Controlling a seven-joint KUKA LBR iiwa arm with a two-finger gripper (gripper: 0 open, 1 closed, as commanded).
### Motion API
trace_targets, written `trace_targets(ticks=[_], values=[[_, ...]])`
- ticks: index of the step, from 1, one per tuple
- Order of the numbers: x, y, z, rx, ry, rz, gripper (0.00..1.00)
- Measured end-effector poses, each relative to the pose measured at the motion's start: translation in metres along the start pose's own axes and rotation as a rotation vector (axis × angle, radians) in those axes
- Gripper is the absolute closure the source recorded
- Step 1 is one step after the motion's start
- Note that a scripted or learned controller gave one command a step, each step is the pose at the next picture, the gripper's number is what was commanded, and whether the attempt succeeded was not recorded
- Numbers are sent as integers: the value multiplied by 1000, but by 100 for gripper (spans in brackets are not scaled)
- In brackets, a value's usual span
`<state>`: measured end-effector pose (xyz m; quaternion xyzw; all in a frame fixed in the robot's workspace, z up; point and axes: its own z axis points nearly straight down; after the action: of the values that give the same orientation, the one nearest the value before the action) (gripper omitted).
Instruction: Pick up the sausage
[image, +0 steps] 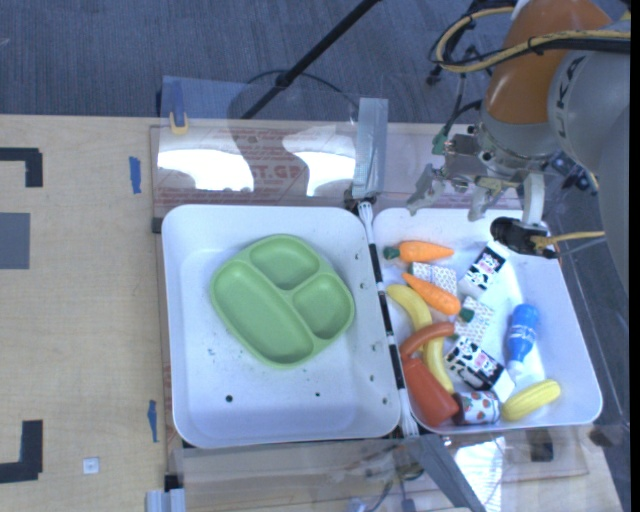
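tool (470, 195) above right bin's (580, 340) far edge, fingers spread, holding nothing, sausage (424, 336) well below it, among toy food

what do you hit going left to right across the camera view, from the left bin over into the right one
green divided plate in the left bin → red sausage at the right bin's left edge → blue bottle → yellow lemon
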<state>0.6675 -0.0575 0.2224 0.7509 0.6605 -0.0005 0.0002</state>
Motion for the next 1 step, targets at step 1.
trace_targets(ticks=[1], values=[[-8,1,-38,-2,-1,-219,0]])
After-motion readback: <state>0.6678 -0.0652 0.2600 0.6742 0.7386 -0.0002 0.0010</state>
